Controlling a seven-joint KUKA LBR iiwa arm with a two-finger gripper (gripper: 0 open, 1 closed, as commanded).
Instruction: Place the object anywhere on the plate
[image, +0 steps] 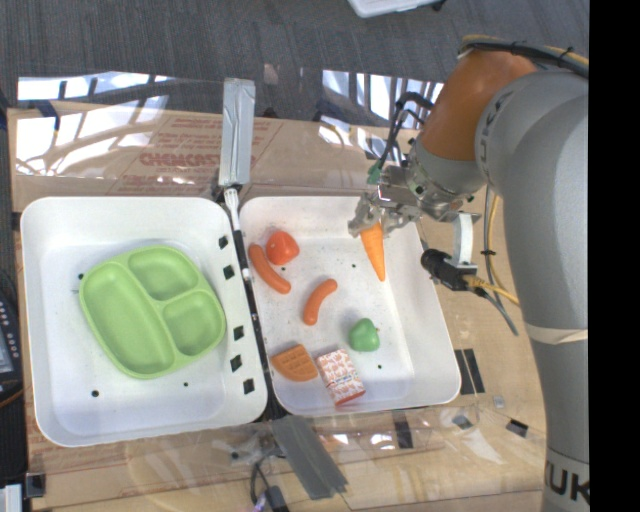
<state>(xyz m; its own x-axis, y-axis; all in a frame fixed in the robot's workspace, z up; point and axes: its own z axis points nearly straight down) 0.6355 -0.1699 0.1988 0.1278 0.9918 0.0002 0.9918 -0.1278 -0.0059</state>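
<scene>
The grey arm (530, 200) enters from the right and bends down toward the bench, its orange band (470, 95) just above the wrist. The gripper (375, 222) points downward at the arm's left end. A carrot (374, 252) sits between the jaws, its thick end pinched by the fingers (360, 220) and its tip hanging below them.

- A robotics lab or test cell, not a home kitchen.
- A grey industrial arm (530, 200) with loose cabling reaches over the bench (480, 390).
- Left of and below the gripper (385, 215), two white bins (40, 300) are joined by tape (237, 130) and clips.
- Plastic toy food (320, 300) lies below the gripper.
- Flattened printed cardboard (150, 150) lines the bench to the gripper's left.
</scene>
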